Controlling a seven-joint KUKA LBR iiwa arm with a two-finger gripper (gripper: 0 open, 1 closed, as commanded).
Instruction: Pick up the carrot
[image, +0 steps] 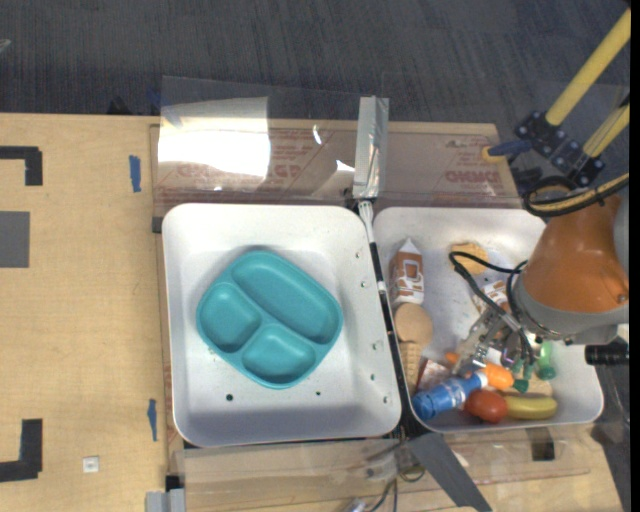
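Hovering gripper over right bin clutter; finger state unclear. Centre on carrot, avoiding blue bottle, before closing.

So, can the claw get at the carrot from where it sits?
Probably yes: the claw hangs right above the carrot in the right bin, though a blue bottle and tomato crowd it closely.

Two white bins: left bin, right bin. One teal divided plate, centre-left. Lower right: one blue bottle, one tomato, one banana, one carrot, one cookie.
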